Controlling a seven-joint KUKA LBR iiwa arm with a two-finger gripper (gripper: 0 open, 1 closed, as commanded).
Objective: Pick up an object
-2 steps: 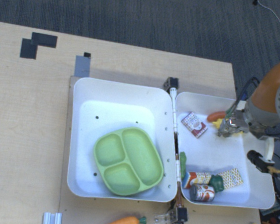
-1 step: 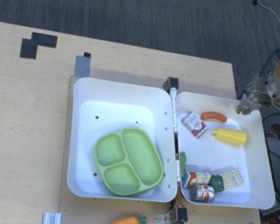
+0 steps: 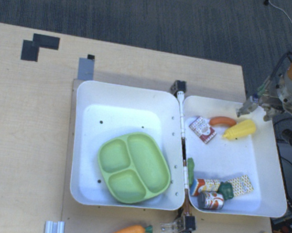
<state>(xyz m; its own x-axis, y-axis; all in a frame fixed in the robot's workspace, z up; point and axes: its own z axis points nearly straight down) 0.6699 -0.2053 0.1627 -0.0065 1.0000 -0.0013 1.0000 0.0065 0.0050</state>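
A green divided plate (image 3: 134, 167) lies in the left bin (image 3: 88, 132). In the right bin (image 3: 265, 180), a yellow toy (image 3: 239, 130) rests near the far edge. Just above it hovers the end effector (image 3: 256, 107), fingers spread and holding nothing.

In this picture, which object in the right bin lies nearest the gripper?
The yellow object does. It lies by the bin's far edge, just below the gripper; the can lies at the near edge.
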